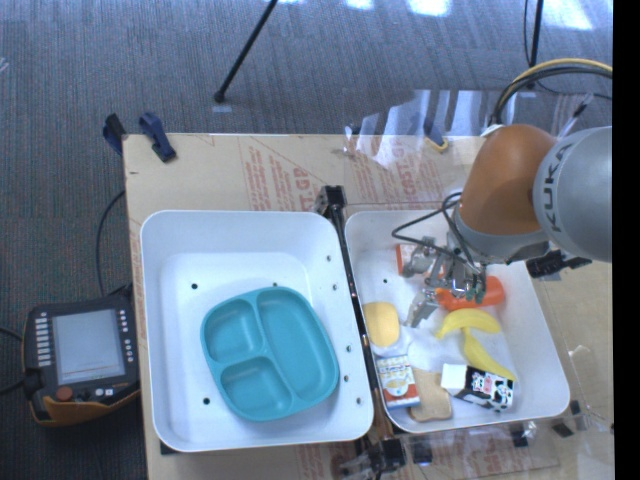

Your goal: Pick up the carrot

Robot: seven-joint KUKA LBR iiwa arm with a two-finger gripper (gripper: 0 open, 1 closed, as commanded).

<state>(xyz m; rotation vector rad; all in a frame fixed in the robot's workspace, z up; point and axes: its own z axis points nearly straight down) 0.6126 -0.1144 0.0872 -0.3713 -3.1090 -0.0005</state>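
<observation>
The orange carrot (pixel 484 292) lies in the right bin (pixel 545 320), in its middle-right part, just above a banana. My gripper (pixel 441 295) hangs low over the carrot's left end, reaching in from the right under the grey and orange wrist. Its fingers (pixel 421 312) stand open, spread on either side of that end, and the carrot still rests on the bin floor. Wrist and cables hide part of the carrot.
Close by in the right bin are a yellow banana (pixel 472 329), a yellow round fruit (pixel 381 323), a small carton (pixel 398 379), a tan biscuit (pixel 432 404), a black-and-white carton (pixel 487 389) and a red item (pixel 401 259). The left bin (pixel 170 258) holds a teal divided plate (pixel 268 353).
</observation>
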